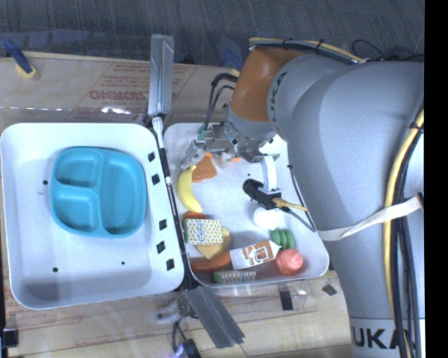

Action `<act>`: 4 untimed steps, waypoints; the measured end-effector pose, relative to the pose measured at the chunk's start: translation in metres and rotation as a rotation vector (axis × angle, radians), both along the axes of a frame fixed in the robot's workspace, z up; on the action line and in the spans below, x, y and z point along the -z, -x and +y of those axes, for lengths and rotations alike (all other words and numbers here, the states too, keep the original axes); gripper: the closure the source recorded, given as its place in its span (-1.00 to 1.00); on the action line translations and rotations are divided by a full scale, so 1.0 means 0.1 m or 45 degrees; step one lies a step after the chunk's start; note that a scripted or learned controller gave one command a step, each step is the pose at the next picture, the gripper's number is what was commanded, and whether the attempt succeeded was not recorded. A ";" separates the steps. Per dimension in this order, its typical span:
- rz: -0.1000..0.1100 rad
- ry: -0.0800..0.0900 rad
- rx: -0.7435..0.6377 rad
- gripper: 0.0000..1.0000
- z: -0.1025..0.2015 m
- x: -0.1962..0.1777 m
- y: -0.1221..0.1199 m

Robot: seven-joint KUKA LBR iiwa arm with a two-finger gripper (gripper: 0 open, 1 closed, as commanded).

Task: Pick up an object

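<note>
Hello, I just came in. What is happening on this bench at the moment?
A grey arm reaches from the right into the right bin, which holds small toy foods. Its tool is low at the bin's far end, just above an orange piece and next to a banana. I cannot tell whether it holds anything. Other items, such as a small carton and a red ball, lie at the near end. The left bin holds a blue tray.
</note>
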State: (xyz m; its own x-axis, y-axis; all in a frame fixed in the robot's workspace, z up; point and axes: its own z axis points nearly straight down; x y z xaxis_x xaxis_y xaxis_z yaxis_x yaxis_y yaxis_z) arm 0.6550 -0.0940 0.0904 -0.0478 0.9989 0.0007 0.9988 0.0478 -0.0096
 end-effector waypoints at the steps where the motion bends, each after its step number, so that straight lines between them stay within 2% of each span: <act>1: -0.005 0.000 0.039 -1.00 -0.18 -0.01 -0.01; 2: -0.006 0.000 0.032 1.00 -0.16 -0.12 -0.02; 3: -0.010 0.000 0.031 1.00 0.39 -1.03 0.79; 4: -0.006 0.000 0.062 1.00 0.72 -1.00 1.51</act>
